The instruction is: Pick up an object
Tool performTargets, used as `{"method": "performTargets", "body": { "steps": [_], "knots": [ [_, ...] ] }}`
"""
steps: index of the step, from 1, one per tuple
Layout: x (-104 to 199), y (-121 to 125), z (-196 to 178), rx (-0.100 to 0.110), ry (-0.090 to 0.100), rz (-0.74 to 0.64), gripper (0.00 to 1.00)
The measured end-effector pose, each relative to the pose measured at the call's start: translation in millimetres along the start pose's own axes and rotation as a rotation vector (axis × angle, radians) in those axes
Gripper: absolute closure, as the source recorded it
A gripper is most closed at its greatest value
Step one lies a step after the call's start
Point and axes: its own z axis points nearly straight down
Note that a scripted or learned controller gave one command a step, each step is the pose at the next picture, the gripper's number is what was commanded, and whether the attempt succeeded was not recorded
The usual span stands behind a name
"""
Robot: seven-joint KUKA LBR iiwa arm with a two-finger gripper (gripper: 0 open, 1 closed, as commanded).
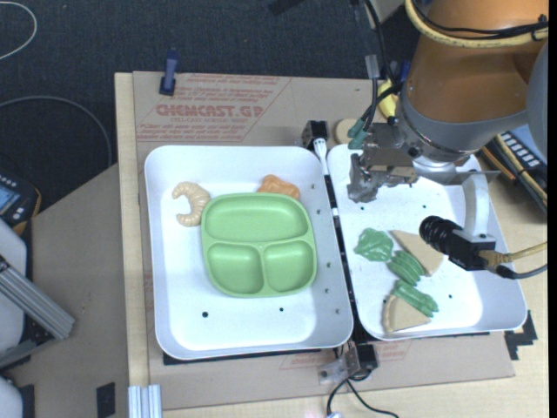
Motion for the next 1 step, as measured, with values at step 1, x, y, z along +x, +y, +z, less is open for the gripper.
{"method": "performTargets", "body": {
  "steps": [1],
  "knots": [
    [60.3,9.7,3.3,-0.005,0.002,-0.008,1.0]
  ]
}}
